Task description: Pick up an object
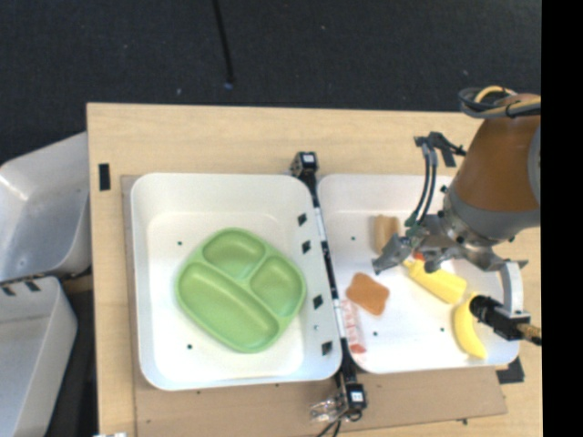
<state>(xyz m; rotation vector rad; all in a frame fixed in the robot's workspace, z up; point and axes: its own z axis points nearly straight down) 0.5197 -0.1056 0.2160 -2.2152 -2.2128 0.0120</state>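
- Objects to pick from, all in the right bin (364, 194), five by my count: one tan block (383, 232) near the middle, one orange-brown flat piece (368, 293) lower down, one yellow chunk (438, 282) right of that, one banana-ish yellow piece (468, 329) by the bottom right corner, and one small reddish packet (352, 325) lying along the left wall.
- The gripper (407, 253) sits low over the right bin, between the tan block and the yellow chunk. Its grey fingertips (390, 257) reach down-left, with the tip close to the tan block's lower edge.
- Jaws: honestly can't tell if they're wide or narrow, the wrist and cables crowd that spot too much. I see nothing clearly between the fingers, so I'm not calling it a grab.
- One arm (496, 167), orange band plain to see, coming in from the right and covering the bin's right side.
- Left bin (150, 335) has exactly one thing: a green divided plate (240, 289) with three compartments, sitting about centre, a bit tilted.
- Two white bins total, side by side on a light wood bench (209, 126), touching along the middle with black clips on the seam.
- The orange-brown piece and the yellow chunk are near each other but apart.
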